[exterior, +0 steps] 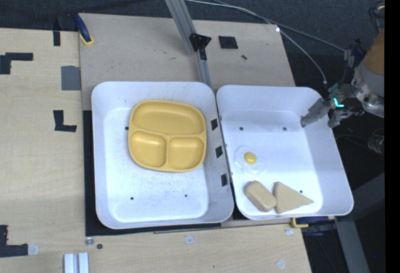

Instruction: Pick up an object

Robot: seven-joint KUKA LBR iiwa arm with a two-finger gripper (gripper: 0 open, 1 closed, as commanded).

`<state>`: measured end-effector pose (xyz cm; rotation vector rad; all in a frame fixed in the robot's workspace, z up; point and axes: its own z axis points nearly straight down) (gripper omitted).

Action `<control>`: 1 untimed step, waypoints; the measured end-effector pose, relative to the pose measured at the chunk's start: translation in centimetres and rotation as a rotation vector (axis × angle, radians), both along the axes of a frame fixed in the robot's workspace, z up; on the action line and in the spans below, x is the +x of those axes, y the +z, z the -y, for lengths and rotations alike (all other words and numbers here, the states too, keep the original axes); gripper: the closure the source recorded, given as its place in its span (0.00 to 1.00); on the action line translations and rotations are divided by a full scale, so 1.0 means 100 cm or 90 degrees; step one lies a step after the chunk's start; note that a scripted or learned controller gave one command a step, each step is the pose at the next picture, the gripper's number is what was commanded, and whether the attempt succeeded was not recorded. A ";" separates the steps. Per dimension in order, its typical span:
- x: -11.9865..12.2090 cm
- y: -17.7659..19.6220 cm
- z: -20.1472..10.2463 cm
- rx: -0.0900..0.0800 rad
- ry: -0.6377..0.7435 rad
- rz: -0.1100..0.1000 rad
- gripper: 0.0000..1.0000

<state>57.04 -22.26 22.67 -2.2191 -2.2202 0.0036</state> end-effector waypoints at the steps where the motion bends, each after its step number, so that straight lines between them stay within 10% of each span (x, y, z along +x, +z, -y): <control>1: 0.001 0.001 0.000 0.000 0.000 0.001 0.00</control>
